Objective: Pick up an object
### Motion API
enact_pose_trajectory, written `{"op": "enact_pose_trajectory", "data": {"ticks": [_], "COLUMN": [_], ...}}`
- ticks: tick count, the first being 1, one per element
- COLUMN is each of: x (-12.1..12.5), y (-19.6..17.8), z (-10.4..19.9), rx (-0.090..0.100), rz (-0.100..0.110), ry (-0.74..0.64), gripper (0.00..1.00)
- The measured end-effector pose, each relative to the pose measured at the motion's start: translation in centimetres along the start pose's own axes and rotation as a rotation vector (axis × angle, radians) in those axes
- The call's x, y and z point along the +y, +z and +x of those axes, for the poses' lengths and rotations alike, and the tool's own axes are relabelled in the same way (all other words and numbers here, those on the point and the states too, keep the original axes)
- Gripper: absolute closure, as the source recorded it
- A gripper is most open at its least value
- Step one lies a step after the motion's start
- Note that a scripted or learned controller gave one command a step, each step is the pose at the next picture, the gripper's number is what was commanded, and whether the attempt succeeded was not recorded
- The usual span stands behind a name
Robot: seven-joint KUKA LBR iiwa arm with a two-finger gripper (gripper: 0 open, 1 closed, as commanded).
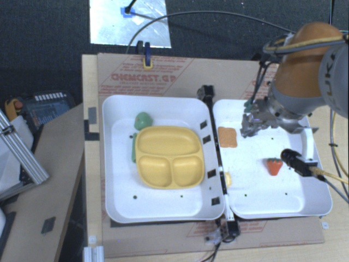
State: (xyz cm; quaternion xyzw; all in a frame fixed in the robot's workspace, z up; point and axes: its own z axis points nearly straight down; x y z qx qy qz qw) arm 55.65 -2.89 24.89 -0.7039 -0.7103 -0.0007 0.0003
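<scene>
My gripper [249,127] hangs over the upper left part of the right bin [256,201], at the end of the grey arm that reaches in from the right. A flat orange square [227,137] lies on the bin floor just left of and below it, apart from the gripper. Further right, a small red-orange piece [274,167] rests near the middle of the bin. A small yellow piece [227,179] sits against the bin's left wall.
The left bin [117,201] holds a yellow divided tray [168,156] with a green object [143,121] partly under its upper left edge. A black divider [214,146] runs between the two bins.
</scene>
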Motion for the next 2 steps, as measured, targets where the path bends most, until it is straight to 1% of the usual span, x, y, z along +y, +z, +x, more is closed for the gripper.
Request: {"op": "enact_pose_trajectory", "data": {"ticks": [1, 2], "x": [-0.9, -2.2], "y": [-0.3, 0.1], "z": [5.6, 9.8], "rx": [0.001, 0.000], "rz": [-0.001, 0.001], "ry": [-0.001, 0.000], "gripper": [1.00, 1.00]}}
